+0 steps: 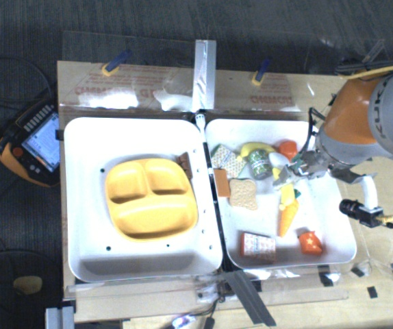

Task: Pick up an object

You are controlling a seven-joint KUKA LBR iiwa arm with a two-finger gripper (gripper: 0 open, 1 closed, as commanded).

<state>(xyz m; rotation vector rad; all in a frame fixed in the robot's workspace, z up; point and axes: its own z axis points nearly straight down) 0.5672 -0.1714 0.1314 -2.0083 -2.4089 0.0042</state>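
Note:
The right bin [342, 214] holds several toy foods: an orange carrot [287, 216], a slice of bread [243, 194], a yellow banana [257, 147], a green can [259, 163], a red tomato [288, 147], a red strawberry-like piece [310, 242] and a pink-white box [258, 245]. My gripper [294, 170] reaches in from the right and sits low among the items, just above the carrot's top and right of the green can. Nothing can be made out between its fingers.
The left bin [80, 184] bears a yellow divided tray [151, 196] with a small brown piece [184, 164] at its upper right corner. A checkered packet [226, 160] and an orange block [220, 181] lie by the divider. A handheld pendant [32, 146] rests left of the bench.

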